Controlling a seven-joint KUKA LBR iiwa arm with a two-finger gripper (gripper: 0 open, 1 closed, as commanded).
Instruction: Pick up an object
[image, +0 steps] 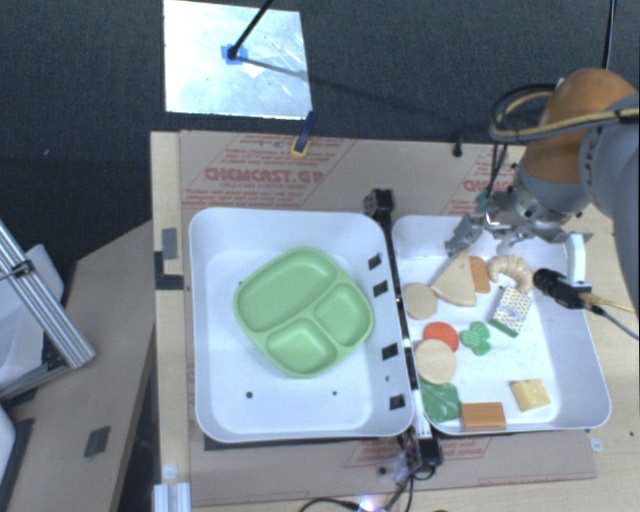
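Observation:
My gripper (485, 238) hangs over the far end of the right bin (592, 385), open, with nothing between its fingers. Just below it lie a tan wedge (457, 284), a small orange piece (480, 275) and a croissant (510, 267). Further toward the front are a patterned box (511, 311), a tan disc (420, 300), a red round piece (440, 334), a green leafy piece (477, 338), a second tan disc (435, 362), a green lump (441, 400), an orange block (483, 415) and a yellow block (530, 394).
The left bin (215, 400) holds a green divided plate (305, 312). A black-clipped divider wall (395, 300) separates the two bins. The arm's wrist (560, 160) stands over the back right corner.

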